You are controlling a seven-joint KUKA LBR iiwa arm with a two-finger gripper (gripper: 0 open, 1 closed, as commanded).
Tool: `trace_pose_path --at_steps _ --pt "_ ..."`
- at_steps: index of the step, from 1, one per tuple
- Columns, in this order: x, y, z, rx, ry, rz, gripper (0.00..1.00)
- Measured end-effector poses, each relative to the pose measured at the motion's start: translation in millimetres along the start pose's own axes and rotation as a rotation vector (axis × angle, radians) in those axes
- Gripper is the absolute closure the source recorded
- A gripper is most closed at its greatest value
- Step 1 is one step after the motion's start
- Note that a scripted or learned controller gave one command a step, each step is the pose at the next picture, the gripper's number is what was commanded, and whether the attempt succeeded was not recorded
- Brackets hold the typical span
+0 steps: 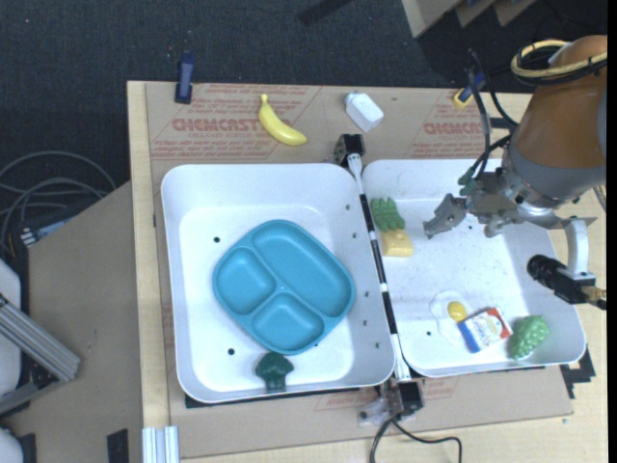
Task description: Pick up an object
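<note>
In the right bin [482, 186], my gripper [469, 223] hangs over the upper middle, open, with nothing between its fingers. A green ridged toy [387, 212] and a yellow block [397, 245] lie to its left against the bin's left wall. Towards the front of the bin lie a fried-egg toy [451, 310], a red, white and blue packet [483, 329] and a bumpy green piece [528, 337]. The gripper touches none of them.
The left bin [183, 210] holds a blue divided plate [281, 284] and a dark green broccoli toy [274, 369] at its front edge. On the bench behind the bins lie a banana [280, 123], a white block [364, 111] and a blue marker [184, 77].
</note>
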State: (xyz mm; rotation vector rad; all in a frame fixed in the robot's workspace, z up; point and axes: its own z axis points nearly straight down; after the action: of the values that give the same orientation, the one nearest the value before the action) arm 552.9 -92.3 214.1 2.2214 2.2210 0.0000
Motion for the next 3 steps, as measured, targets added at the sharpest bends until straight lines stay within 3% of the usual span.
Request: trace_pose_path --at_steps 1,2,3 --pt "-51 -41 121 0.003 0.0 0.001 0.0" --pt "-45 -75 130 0.003 0.002 0.001 0.0" --pt "-5 -39 130 -0.001 0.001 -0.002 0.0"
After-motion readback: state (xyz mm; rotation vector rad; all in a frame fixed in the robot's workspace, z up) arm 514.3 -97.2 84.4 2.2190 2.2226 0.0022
